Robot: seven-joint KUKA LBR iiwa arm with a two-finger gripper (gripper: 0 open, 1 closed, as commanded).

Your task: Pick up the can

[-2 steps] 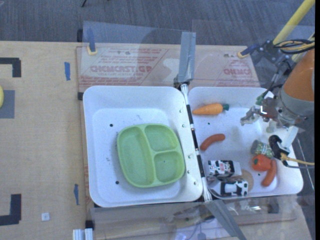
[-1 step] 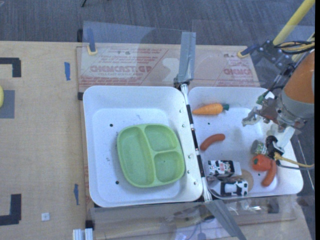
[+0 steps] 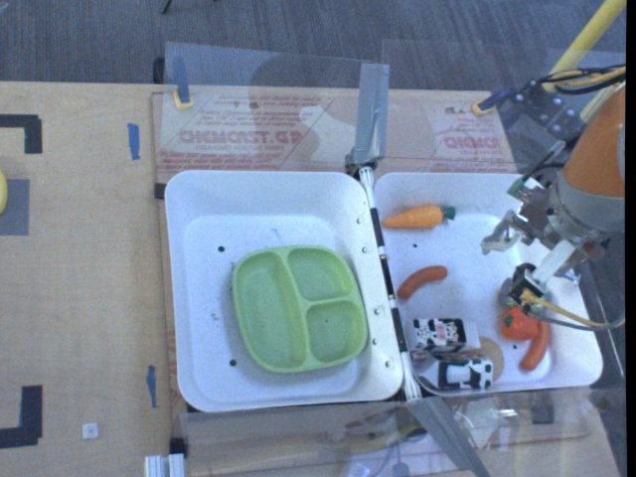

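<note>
A black-and-white patterned can [image 3: 463, 374] lies on its side at the front of the right bin [image 3: 467, 192], partly on a tan disc. Just behind it sits a second black-and-white container [image 3: 439, 333] with a pink mark. My gripper [image 3: 509, 232] hangs over the right side of this bin, behind and to the right of both, touching neither. Nothing shows in its grasp.
In the right bin lie a carrot [image 3: 414, 217] at the back, a brown sausage [image 3: 422, 280] in the middle, and a red pepper [image 3: 517, 323] with an orange-red chili [image 3: 537, 348] at the right. A green divided plate [image 3: 298, 308] sits in the left bin [image 3: 199, 217].
</note>
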